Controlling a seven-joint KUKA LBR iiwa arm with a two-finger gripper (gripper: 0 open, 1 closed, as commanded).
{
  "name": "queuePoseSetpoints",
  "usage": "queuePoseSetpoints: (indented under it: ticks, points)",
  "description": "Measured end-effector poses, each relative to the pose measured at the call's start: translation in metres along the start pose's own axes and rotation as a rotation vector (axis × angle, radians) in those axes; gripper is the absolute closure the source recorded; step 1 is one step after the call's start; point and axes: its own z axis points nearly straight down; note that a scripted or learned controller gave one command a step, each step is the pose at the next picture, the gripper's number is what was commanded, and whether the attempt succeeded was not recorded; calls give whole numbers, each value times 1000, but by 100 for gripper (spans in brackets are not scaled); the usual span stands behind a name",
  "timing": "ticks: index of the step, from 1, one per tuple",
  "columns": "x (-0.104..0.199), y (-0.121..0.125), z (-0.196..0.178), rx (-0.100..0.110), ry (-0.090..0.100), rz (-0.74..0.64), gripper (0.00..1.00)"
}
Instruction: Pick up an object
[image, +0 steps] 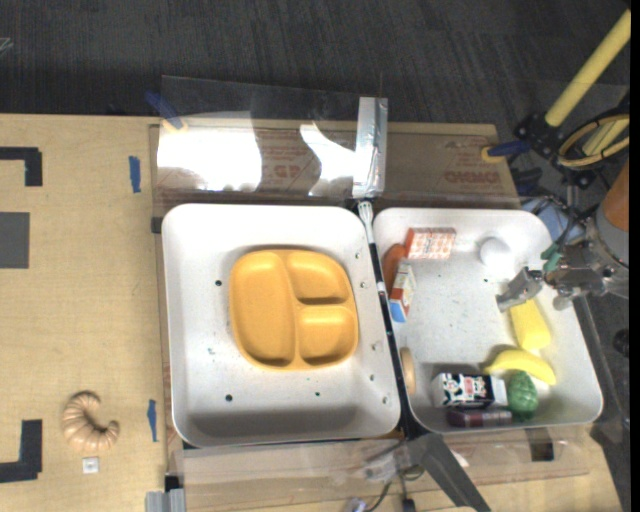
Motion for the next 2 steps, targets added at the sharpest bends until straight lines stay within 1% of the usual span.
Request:
queuePoseSetpoints:
  ticks: [1,2]
  points:
    - [1,1,-10,-3,0,-1,100]
    - [1,1,-10,-2,0,-1,0]
